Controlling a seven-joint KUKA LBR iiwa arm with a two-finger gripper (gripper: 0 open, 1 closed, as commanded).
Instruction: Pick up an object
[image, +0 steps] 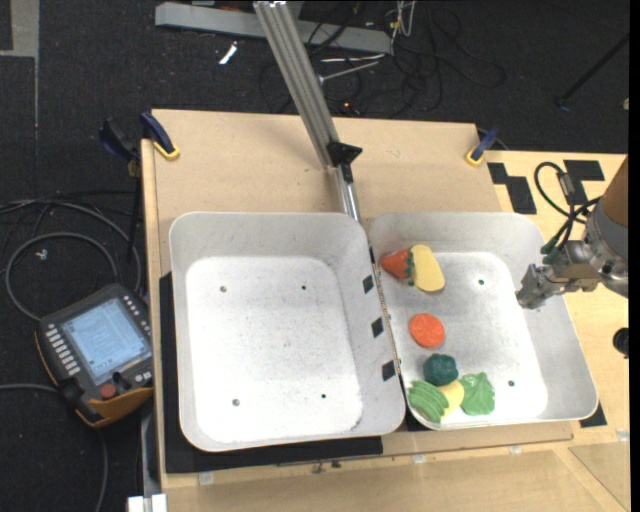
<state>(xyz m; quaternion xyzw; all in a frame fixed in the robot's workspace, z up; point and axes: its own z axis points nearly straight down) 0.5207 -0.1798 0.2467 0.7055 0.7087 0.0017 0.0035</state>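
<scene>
Several toy foods lie along the left side of the right bin (560, 345). A yellow piece (428, 268) rests against a red piece with a green top (398, 263) near the bin's back left. An orange disc (427, 329) sits below them. At the front left a dark teal piece (439, 369), a striped green piece (429, 401), a small yellow piece (455, 393) and a light green piece (478, 394) cluster together. My gripper (533, 290) hangs over the bin's right edge, well to the right of all the objects, with nothing visible in it.
The left bin (190, 330) sits beside the right one, and a metal pole (305, 85) slants across the back of the bench. Blue and yellow clamps (158, 135) (483, 145) hold the bench's far corners. A teach pendant (95, 345) lies on the floor at left.
</scene>
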